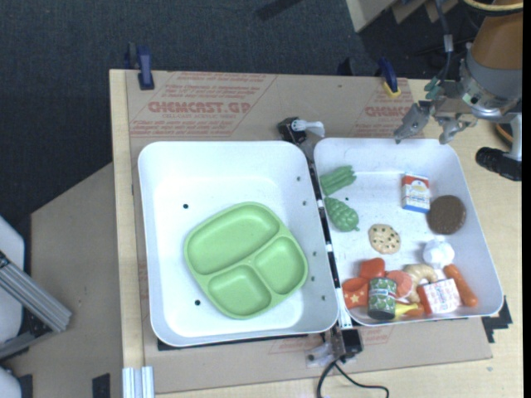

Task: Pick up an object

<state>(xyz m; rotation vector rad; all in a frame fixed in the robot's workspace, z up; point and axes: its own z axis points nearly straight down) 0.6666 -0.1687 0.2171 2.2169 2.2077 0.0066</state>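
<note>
Desk, right bin [477,201]: gripper [431,127] released, empty, above upper rim; nearest object, red-white carton [416,193], lies just below it in frame.

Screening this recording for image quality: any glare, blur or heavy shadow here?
Camera view: lighting is even and soft; the white bins are bright but not blown out, the green tray stays sharp, the small items are slightly soft, and the tool near the top right looks a little blurred.

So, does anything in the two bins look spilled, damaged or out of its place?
Nothing stands out. The green divided plate lies flat in the left bin. The toy foods are inside the right bin, crowded toward its near edge, and none has spilled over the rim. The gripper hovers at that bin's far rim.
</note>
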